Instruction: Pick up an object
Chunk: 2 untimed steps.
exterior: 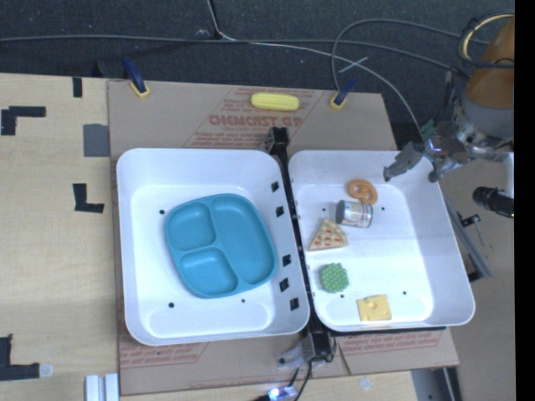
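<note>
We see the gripper (415, 162) at the right bin's (435, 249) upper right rim | jaws spread, gripping nothing | pretzel (362, 190), can (354, 213), pizza slice (328, 236) inside that bin.

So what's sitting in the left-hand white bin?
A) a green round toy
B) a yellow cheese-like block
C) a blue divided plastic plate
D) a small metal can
C: the blue divided plastic plate lies alone in the left white bin, while the can, cheese-like block and green toy are all in the right white bin.
</note>
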Motion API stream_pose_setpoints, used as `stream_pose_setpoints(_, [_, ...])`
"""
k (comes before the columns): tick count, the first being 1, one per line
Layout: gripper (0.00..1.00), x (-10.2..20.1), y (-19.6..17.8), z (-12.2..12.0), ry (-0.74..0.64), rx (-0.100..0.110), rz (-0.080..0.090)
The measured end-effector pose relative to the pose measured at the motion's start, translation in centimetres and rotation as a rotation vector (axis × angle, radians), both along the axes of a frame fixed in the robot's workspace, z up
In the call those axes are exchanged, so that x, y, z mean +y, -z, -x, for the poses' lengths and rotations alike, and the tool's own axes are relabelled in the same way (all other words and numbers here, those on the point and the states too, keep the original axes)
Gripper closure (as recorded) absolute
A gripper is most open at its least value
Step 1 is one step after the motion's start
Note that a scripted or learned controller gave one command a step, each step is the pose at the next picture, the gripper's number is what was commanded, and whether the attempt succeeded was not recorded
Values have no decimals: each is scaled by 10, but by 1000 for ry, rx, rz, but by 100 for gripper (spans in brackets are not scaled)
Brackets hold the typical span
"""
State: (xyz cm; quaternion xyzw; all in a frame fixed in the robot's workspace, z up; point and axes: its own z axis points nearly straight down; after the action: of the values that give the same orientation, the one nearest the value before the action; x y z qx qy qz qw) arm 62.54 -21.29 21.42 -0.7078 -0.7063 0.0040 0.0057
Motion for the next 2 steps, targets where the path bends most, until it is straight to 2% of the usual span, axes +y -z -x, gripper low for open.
stream_pose_setpoints(1, [0, 0, -8, -3, -3, -13, 3])
stream_pose_setpoints(2, [0, -9, 48, 0, -3, -8, 3])
